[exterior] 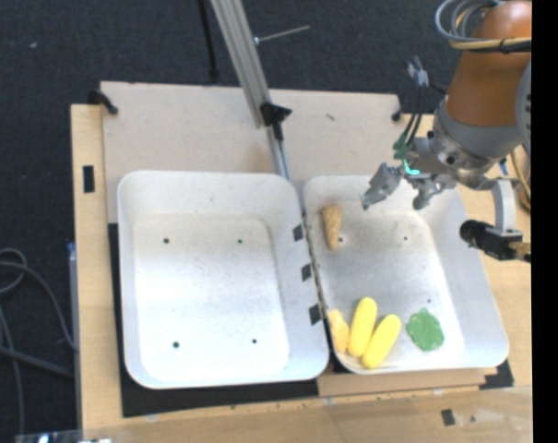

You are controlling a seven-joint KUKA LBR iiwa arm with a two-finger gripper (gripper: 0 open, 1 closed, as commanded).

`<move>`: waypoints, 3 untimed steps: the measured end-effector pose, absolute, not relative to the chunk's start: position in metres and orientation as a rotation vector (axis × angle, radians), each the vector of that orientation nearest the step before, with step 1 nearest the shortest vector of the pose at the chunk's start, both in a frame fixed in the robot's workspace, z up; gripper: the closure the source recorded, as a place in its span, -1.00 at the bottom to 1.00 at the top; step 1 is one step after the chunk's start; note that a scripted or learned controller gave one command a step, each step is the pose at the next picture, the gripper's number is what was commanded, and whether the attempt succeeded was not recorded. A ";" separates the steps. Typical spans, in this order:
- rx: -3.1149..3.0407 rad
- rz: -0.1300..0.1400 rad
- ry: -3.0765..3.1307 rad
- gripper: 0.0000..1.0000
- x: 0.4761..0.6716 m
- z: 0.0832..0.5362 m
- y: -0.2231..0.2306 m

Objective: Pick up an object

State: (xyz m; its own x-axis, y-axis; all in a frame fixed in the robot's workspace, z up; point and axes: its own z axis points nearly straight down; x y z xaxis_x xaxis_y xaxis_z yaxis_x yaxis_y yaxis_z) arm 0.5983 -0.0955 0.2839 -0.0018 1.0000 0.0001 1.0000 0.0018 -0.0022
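White bins: we see two shallow plastic trays with rounded corners and speckled floors, side by side on the pale wooden surface (195,132); the left bin (209,275) and the right bin (463,275) touch along their inner rims.
Tan piece: a short, stubby, rough-looking object (332,225) lies in the right bin near its upper left corner, just beside the dividing rim.
Yellow pieces: two smooth, rounded, elongated shapes (372,330) lie touching each other at the right bin's lower edge; a smaller orange-yellow bit (337,327) sits against their left side.
Green piece: a lumpy, rounded object (425,330) rests just right of the yellow pair.
Gripper (400,190): we see it over the right bin's upper edge, its jaws spread apart with nothing between them.
Arm: grey metal with a glossy orange band (491,63); its upper part is cut off at the frame's right.
Metal rail (242,49): a ribbed aluminium bar slants down to the bins' junction.
Hard to make out: the fingertips' exact shape is blurred.
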 end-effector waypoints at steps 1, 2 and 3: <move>-2.222 -0.002 -2.223 -1.00 0.599 0.286 -0.096; -2.224 0.007 -2.218 -1.00 0.605 0.236 -0.105; -2.223 0.008 -2.216 -1.00 0.603 0.172 -0.109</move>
